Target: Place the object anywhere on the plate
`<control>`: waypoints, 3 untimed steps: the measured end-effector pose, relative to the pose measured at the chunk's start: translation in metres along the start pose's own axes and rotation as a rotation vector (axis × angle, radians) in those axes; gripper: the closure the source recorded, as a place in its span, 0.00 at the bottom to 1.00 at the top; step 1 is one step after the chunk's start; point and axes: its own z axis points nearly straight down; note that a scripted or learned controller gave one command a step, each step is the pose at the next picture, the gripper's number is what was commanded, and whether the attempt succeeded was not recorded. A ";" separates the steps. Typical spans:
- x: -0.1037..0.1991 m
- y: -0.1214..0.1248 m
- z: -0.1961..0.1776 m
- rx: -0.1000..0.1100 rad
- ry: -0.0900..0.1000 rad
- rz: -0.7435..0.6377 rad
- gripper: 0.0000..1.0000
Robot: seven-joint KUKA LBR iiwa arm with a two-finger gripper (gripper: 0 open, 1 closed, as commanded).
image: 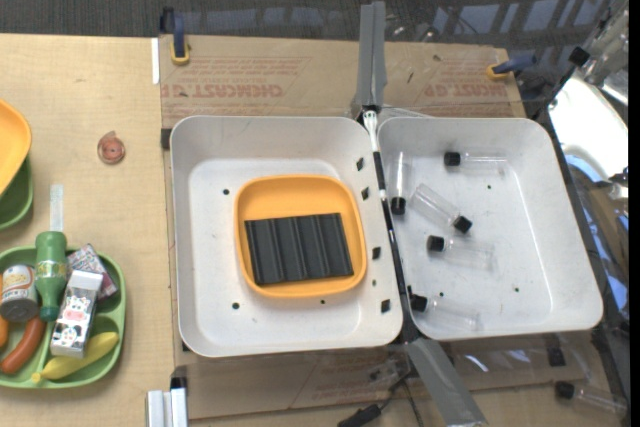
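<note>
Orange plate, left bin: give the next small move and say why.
Probably withdraw and leave things be. The black ridged object already lies flat on the orange plate, inside its rim, in the left bin, so the placement looks done. The clear tubes with black caps lie loose in the right bin and need no handling.

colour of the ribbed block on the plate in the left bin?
Dark grey, near black. The ribbed block lies on the orange plate; camera view.
</note>
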 end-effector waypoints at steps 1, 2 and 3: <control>0.003 -0.002 -0.042 0.000 0.000 -0.207 1.00; -0.002 0.001 -0.042 -0.002 0.000 -0.556 1.00; -0.009 0.004 -0.042 -0.003 -0.001 -0.922 1.00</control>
